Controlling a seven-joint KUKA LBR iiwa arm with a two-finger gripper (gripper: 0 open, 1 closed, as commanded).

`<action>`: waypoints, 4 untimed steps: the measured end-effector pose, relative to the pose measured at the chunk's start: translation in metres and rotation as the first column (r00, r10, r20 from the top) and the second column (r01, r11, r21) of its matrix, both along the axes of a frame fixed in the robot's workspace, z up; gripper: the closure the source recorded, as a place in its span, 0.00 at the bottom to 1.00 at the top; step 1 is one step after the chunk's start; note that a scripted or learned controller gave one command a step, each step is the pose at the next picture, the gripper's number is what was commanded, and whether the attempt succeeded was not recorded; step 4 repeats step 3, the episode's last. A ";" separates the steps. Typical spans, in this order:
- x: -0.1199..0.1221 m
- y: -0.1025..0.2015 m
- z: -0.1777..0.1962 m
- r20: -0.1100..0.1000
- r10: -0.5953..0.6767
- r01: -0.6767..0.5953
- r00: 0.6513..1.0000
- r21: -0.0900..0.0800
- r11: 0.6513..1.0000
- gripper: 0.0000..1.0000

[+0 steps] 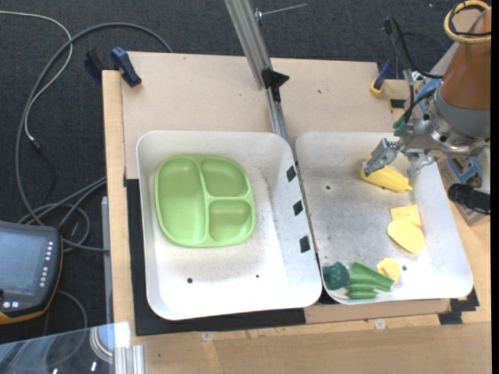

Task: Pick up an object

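Grey arm [468, 119], orange band, metal gripper [390, 156]

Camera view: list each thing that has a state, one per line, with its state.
Green divided plate: flat, right way up, in the left bin.
Yellow wedge: lying in the right bin, right under the gripper.
Pale yellow pieces: lying flat, mid right bin.
Green toys: lying at the right bin's near edge.
Small yellow piece: beside the green toys.

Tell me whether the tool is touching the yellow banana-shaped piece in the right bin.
Cannot tell. In the camera view the tool overlaps the upper left end of the yellow piece, but the slanted angle shows neither clear contact nor a gap.
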State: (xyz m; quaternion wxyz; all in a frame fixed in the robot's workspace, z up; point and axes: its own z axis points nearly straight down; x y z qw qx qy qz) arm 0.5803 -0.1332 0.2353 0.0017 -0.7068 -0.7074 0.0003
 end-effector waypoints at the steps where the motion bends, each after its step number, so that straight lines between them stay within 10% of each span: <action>1: -0.040 0.048 -0.120 -0.009 0.001 -0.001 1.000 0.003 1.000 0.00; 2: -0.079 0.150 -0.040 0.008 0.007 -0.007 1.000 0.002 1.000 0.00; 3: -0.084 0.222 -0.043 0.004 0.008 -0.008 1.000 0.001 1.000 0.00; 4: -0.084 0.222 -0.043 0.004 0.008 -0.008 1.000 0.001 1.000 0.00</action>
